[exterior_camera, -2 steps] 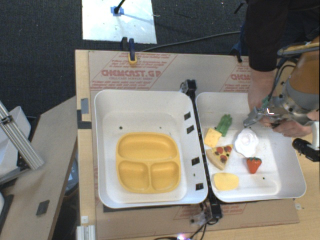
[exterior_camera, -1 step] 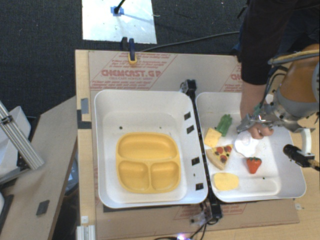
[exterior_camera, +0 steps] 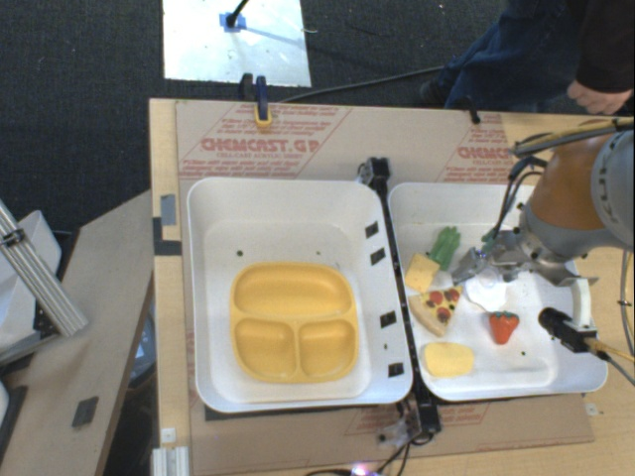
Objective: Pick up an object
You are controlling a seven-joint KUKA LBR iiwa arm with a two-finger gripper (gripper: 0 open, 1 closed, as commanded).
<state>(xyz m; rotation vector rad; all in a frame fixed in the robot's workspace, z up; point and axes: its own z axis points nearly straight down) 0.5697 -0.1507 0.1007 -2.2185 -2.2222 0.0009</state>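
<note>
Bins sit side by side on the bench: the left bin (exterior_camera: 213, 266) holds a yellow divided tray (exterior_camera: 295, 320) with three compartments, lying flat near its middle. The right bin (exterior_camera: 476, 385) holds toy food. A green piece (exterior_camera: 444, 245) lies toward its far left, with a pale yellow cheese wedge (exterior_camera: 421, 272) just nearer and touching it. A pizza slice (exterior_camera: 438, 308) lies nearer again, and a flat yellow oval piece (exterior_camera: 448, 360) rests near the bin's near wall. A red strawberry (exterior_camera: 504, 326) lies right of the pizza slice, apart from it. The grey arm with its orange band reaches in from the right, and the gripper (exterior_camera: 486, 271) is low over the bin's middle, just right of the cheese wedge; whether its fingers are spread or closed cannot be told, and no item is seen between them.
</note>
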